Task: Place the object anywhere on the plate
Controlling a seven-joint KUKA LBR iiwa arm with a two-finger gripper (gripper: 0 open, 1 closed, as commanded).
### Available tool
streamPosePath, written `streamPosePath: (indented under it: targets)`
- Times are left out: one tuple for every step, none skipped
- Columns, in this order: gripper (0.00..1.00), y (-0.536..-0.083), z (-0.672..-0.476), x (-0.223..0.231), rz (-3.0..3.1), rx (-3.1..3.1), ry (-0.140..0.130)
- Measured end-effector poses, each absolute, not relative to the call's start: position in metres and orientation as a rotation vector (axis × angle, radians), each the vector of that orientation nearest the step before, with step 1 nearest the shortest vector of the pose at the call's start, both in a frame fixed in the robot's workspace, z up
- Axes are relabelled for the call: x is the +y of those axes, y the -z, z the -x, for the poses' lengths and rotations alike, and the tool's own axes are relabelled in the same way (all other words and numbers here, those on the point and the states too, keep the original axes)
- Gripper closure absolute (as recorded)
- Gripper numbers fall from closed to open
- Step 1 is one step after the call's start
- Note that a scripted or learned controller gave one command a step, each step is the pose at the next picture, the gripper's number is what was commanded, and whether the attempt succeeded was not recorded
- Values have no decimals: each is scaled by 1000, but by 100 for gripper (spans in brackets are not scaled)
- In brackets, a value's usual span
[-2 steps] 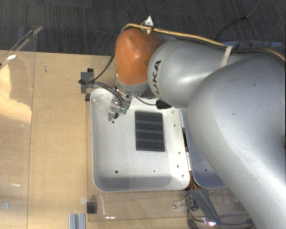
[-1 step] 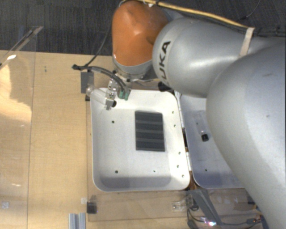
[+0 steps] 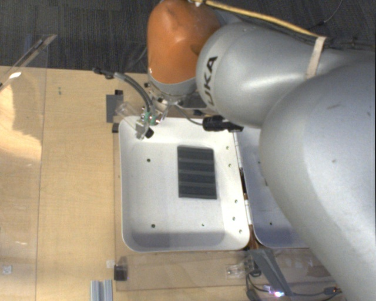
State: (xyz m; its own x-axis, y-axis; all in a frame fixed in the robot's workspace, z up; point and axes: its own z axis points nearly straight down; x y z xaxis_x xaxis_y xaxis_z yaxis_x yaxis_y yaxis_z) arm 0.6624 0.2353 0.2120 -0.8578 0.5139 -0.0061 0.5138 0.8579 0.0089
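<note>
Right now my tool [image 3: 144, 124] hangs over the upper-left corner of the left bin [image 3: 126, 194], just inside the rim. It's small and partly blurred w/ a few greenish bits on it, so I can't tell if it's apart or together, or if anything is in it. Above it sits my orange band [image 3: 173, 41], top centre of the frame, and the rest of my grey arm [image 3: 317, 147] fills the right side, covering most of the right bin [image 3: 267, 226]; just a strip of that bin shows at lower centre-right.

The dark ribbed slab [image 3: 197, 172], rectangular w/ about four crosswise ridges, lies flat on the left bin's floor, approx. mid-bin and a bit toward the right wall. It's well apart from my tool, down and to the right of it, touching no wall.

A grey hose [image 3: 133, 83] curves from the upper left down to my wrist. A black plug [image 3: 218, 123] pokes out under my arm at the bin's top edge. On the wooden counter [image 3: 59, 176], a black block [image 3: 113, 107] sits just beside the bin's upper-left corner, and another small black block [image 3: 120, 271] sits below its lower-left corner. Dark carpet [image 3: 70, 17] runs across the top left.
</note>
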Motion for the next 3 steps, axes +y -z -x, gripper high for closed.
streamPosePath:
  targets:
    - [100, -241, -654, 236, 219, 3122, -8]
    - [100, -292, -670, 235, -526, 3088, -9]
    - [100, -242, -654, 236, 219, 3126, -6]
